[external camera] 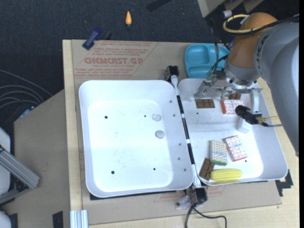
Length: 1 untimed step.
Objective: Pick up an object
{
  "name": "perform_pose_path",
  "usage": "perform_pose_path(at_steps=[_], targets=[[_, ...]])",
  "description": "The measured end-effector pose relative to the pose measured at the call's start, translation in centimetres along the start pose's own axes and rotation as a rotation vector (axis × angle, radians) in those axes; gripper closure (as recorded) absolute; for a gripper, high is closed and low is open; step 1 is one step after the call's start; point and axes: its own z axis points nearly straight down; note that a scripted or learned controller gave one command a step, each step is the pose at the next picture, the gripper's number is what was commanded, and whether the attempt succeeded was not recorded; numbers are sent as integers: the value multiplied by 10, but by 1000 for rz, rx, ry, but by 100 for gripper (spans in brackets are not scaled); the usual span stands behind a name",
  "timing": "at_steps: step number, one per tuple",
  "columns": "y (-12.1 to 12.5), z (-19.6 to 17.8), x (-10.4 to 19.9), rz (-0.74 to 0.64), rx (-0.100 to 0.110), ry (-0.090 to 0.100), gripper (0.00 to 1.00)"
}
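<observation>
My gripper hangs low over the far end of the right bin, below the orange band of the arm. Just in front of it a small brown bar lies flat on the bin floor. A red and white packet lies to the right of that bar, partly under the wrist. Toward the near end lie a checked box, a red packet, a yellow corn cob and a second brown bar.
The left bin holds two small round pieces. A blue dish stands on the bench behind the right bin. A black and white fitting juts from the arm over the right bin.
</observation>
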Motion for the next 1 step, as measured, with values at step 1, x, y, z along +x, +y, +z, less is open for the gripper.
perform_pose_path(at_steps=[1], targets=[[-37, 13, 12, 2, 9, 3, 0]])
